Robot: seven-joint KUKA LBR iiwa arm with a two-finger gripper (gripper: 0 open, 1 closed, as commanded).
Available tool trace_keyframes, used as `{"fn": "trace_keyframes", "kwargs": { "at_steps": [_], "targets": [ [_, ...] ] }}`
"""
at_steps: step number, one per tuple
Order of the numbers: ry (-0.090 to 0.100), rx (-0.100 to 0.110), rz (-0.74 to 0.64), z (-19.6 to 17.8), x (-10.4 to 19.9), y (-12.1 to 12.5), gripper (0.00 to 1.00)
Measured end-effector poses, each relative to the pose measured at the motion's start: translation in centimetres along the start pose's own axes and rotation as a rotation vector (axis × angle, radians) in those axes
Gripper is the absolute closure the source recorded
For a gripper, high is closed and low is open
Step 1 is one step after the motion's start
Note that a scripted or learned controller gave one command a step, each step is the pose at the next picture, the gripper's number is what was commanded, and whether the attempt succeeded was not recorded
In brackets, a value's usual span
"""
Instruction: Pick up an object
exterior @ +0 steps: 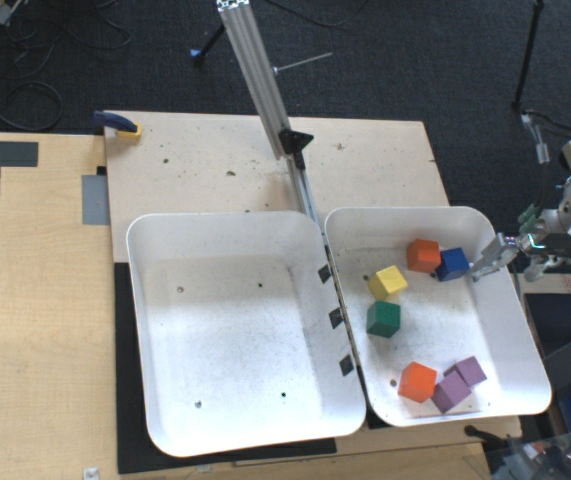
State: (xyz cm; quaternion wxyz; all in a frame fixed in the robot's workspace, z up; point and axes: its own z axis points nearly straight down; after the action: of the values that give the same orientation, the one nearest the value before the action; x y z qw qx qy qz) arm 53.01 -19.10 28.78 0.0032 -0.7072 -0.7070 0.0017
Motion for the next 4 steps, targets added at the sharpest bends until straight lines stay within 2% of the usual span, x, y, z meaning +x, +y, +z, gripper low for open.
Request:
{"fn": "trace_keyframes", "kwargs": {
  "at_steps": [1,2,4],
  "targets": [
    [-0.001,-0.004,0.0,-0.2,0.0,0.0,0.0],
    [0.001,0.002,0.0,6.1,0.6,0.0,0.0],
    [0.002,0.003,0.001,18.4,1.2,-1.2,0.0]
  ]
}}
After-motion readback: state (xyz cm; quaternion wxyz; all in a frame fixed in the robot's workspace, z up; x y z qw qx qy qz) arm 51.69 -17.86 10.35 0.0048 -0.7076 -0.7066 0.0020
